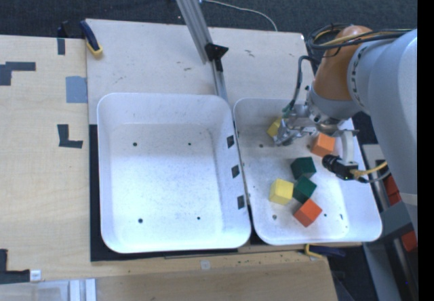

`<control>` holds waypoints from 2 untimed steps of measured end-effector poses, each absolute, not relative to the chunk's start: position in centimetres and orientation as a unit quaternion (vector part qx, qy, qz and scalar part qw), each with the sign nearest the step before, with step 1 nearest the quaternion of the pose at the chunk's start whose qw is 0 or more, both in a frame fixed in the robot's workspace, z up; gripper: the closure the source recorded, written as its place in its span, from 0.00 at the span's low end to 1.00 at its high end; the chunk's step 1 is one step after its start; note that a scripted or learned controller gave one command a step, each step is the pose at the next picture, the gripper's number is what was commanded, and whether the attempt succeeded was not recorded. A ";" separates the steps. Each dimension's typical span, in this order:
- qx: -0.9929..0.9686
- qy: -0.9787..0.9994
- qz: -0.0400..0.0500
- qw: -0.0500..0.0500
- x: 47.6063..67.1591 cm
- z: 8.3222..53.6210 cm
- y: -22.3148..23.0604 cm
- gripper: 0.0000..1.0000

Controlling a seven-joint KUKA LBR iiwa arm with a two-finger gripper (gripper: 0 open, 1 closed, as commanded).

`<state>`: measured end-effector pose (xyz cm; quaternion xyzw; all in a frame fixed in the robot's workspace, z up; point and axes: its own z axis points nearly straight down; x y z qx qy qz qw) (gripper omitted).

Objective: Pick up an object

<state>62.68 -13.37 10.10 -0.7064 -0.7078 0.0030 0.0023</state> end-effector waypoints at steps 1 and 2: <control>-0.706 -0.708 0.003 0.002 62.7 10.0 -13.4 0.00; -0.706 -0.709 0.002 0.002 67.6 9.2 -10.5 0.00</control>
